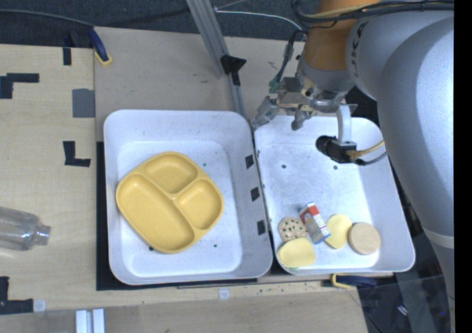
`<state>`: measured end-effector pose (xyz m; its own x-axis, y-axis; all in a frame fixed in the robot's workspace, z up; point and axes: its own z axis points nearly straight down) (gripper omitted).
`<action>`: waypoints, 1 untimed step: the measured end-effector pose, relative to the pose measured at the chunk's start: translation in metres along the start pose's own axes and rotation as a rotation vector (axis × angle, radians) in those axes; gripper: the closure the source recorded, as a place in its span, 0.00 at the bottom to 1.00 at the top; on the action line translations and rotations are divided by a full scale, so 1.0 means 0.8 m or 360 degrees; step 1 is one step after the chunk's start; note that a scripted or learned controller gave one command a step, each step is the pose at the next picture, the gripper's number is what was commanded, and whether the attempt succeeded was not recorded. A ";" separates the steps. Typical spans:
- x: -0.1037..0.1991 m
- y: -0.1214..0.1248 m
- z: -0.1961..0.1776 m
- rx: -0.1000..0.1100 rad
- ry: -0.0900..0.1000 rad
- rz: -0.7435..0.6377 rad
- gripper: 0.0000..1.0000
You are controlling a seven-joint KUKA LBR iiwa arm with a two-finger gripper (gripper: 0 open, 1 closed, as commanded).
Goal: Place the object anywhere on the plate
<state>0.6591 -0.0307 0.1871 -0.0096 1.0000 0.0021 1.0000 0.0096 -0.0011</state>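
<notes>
A clear plastic bottle (21, 230) lies on its side on the tan tabletop (44, 177), far to the left of the pincer. Next comes the left white bin (122, 129), shallow with rounded corners and a speckled floor. In it sits the plate (169, 201), a yellow, smooth, matte oval tray moulded into three compartments; it lies well apart from the pincer, down and to the left of it. A ribbed metal pole (203, 11) slants across the top of the tabletop and ends just left of the pincer.

The grey arm (413, 96) comes in bulky from the right, its orange band (335, 22) rounded and glossy above the wrist. The wrist points down over the upper left corner of the right bin (369, 140), and the pincer (299, 112) hangs there. Its metal parts spread out below the wrist, but I cannot tell how far apart its fingers are, and I see nothing between them. A black cable fitting (338, 149) hangs just right of it.

The objects cluster at the bin's near edge, well below the pincer: a round brown chocolate-chip cookie (292, 228), a pale yellow lemon-like piece (296, 253), a small red and white carton (316, 222), a second pale yellow piece (338, 230), and a flat tan disc (363, 239). None of them is on the plate.
</notes>
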 end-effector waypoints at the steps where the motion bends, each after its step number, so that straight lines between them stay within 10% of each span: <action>1: 0.154 0.005 -0.001 0.0000 0.0001 0.0000 0.00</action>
